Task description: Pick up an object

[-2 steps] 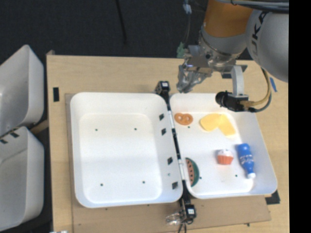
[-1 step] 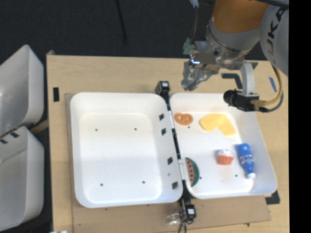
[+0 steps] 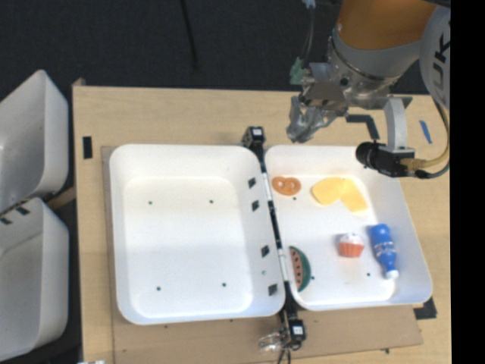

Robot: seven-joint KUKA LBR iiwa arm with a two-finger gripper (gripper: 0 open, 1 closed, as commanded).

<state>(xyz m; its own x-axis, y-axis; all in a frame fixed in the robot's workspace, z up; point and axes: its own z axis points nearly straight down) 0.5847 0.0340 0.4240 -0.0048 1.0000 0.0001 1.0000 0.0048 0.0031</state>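
Camera view: tool (image 3: 305, 127) blurred above right bin (image 3: 402, 203) rim, arm cropped

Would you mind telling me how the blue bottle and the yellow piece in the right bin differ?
The blue bottle is long and rounded, white cap toward the bin's near edge; the yellow piece is flat and broad. The bottle lies nearer the camera, the yellow piece nearer the gripper. Both lie in the right bin.

Right bin (image 3: 409, 226) contents: pretzel (image 3: 286, 185) far left; yellow slice (image 3: 339, 192) far centre; cupcake (image 3: 350, 245) and blue bottle (image 3: 382, 249) lying right; watermelon wedge (image 3: 300, 268) near left.
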